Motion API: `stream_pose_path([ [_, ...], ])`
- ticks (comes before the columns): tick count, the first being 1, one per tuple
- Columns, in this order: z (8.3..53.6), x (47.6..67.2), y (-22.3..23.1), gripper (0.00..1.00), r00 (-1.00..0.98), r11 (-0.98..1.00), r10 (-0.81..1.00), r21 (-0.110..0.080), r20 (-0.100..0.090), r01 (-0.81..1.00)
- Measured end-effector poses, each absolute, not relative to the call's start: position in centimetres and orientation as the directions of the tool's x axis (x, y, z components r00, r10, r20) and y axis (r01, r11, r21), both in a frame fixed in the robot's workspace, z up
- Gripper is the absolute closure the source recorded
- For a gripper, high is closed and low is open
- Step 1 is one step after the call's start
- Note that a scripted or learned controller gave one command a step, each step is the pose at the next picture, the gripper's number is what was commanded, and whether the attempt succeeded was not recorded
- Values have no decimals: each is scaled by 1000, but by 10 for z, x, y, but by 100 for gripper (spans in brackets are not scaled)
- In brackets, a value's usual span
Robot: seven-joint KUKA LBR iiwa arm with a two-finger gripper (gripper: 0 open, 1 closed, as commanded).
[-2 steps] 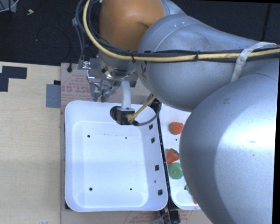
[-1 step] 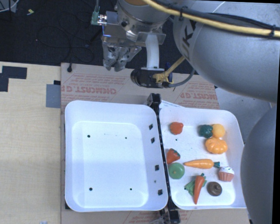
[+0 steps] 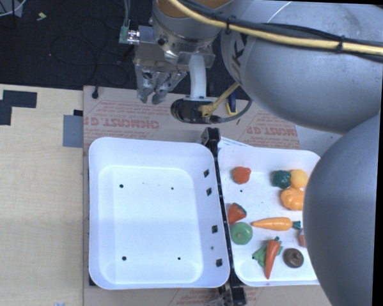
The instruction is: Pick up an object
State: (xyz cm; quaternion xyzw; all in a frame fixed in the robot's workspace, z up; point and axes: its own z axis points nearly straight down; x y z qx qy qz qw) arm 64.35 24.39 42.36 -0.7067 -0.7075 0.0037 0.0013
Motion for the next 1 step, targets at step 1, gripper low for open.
stream_pose_path([
  [1, 451, 643, 245, 100, -7, 7, 1000, -2, -1, 1000],
])
